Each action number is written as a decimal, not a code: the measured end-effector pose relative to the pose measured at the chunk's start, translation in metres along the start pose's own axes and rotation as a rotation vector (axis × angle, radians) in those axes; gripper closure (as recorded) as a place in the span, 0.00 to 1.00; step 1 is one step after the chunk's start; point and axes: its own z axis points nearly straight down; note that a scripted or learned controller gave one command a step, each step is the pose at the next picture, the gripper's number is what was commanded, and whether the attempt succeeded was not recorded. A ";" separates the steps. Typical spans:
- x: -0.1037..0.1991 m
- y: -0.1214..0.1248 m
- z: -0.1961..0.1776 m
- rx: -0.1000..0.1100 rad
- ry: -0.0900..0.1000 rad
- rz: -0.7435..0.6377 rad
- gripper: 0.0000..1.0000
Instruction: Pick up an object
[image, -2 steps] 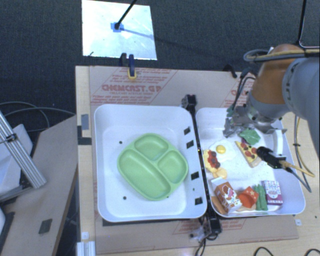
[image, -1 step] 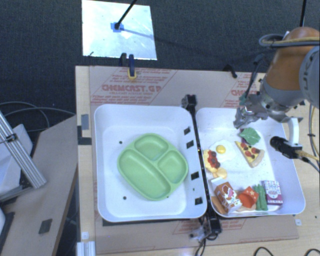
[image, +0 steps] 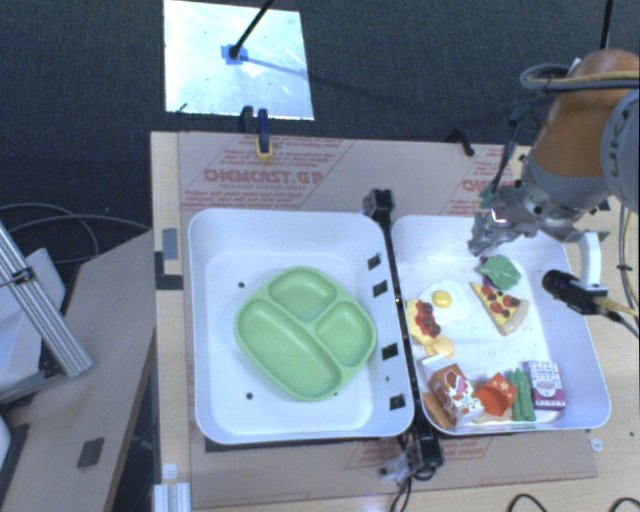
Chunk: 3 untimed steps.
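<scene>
Two shallow white bins sit side by side on the bench: the left bin (image: 215, 330) carries a green divided plate (image: 305, 332), and the right bin (image: 590, 385) carries an assortment of toy food items. The arm (image: 585, 130) reaches in from the right, with the gripper (image: 490, 238) positioned over the far part of the right bin. Whether it is spread or closed cannot be determined. A green leaf-shaped piece (image: 499, 270) lies just below the gripper in the view, close beside it; contact cannot be confirmed. A pizza slice (image: 501, 306) lies just beyond the leaf, with a fried egg (image: 441, 299) to its left. Along the near edge lie a red carton (image: 454, 392), a red pepper piece (image: 495, 394) and a small white packet (image: 545, 385).
</scene>
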 end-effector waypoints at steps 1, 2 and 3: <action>0.059 -0.018 0.007 0.004 0.002 -0.004 1.00; 0.058 -0.020 0.010 0.002 0.000 0.000 1.00; 0.055 -0.020 -0.010 0.000 0.000 0.000 1.00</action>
